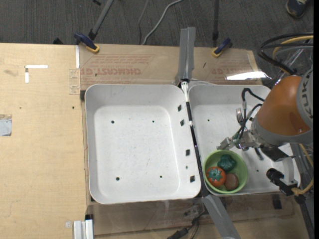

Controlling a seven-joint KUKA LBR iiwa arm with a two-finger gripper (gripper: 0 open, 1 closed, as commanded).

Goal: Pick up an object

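Note:
A green bowl (225,172) sits at the front left corner of the right bin (214,118). Inside it lie a red tomato-like object (216,175), a dark teal object (228,162) and a brown object (232,181). My gripper (237,142) hangs just above the bowl's far right rim, reaching in from the right under the orange-banded wrist (281,111). The fingers are small and partly hidden by the wrist and cables, and nothing is seen between them.
The left bin (134,143) lies beside the right one, with a grey divider post (187,54) between them at the back. Black cables (284,46) loop at the right. Clamps (87,41) hold cardboard at the bench's back.

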